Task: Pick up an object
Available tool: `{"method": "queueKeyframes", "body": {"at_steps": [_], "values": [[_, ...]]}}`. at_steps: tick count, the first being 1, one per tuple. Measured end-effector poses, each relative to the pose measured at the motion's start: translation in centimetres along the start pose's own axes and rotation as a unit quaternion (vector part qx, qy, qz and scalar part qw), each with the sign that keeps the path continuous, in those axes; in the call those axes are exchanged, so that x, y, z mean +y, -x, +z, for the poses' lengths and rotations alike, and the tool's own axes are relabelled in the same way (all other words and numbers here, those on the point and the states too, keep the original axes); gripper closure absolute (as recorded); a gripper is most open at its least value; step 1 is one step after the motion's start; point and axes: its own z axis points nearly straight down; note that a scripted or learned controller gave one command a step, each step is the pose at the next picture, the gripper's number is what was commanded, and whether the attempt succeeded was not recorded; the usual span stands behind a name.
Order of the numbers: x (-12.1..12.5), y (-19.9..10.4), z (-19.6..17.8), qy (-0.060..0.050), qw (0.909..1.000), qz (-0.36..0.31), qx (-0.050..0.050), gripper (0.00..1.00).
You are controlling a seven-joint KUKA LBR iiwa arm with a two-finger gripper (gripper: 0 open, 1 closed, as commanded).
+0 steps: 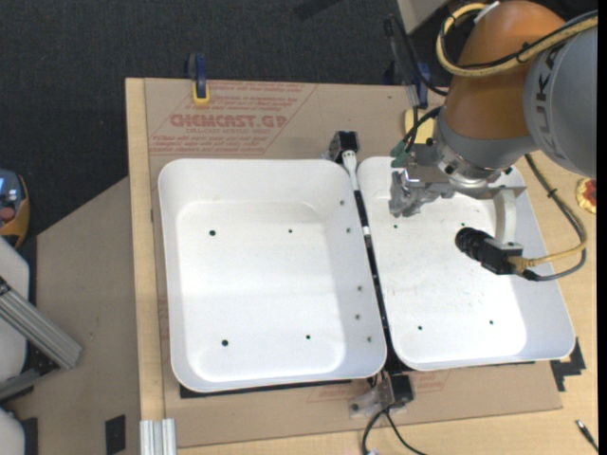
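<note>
My gripper (406,200) hangs low over the far left corner of the right white bin (474,344), close to the bin's wall by the middle divider. Above it sits the grey wrist (474,150) with its orange band (498,60), which covers the far part of that bin. A black cylinder (482,247) on a yellow cable hangs from the arm over the bin's middle. I can make out no loose object near the gripper. The left white bin (256,282) shows just small dark dots on its floor.
A black strip (365,245) runs between the two bins. Both bins rest on a brown board (237,112) with red lettering, held by a blue clamp (199,76) at the far edge. A metal rail (38,335) lies off the bench at the left.
</note>
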Motion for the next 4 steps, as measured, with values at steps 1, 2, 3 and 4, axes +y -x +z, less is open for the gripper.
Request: {"method": "queueKeyframes", "body": {"at_steps": [1, 2, 3, 4], "values": [[3.8, -2.1, -13.4, 0.014, 0.9999, -0.003, 0.0, 1.0], [8.2, -5.5, -8.8, 0.005, 1.0, -0.003, 0.0, 1.0], [5.6, 11.1, -13.8, 0.008, 0.9999, 0.008, -0.005, 1.0], [8.8, 7.1, -6.7, 0.001, 1.0, -0.002, 0.0, 1.0]]}}
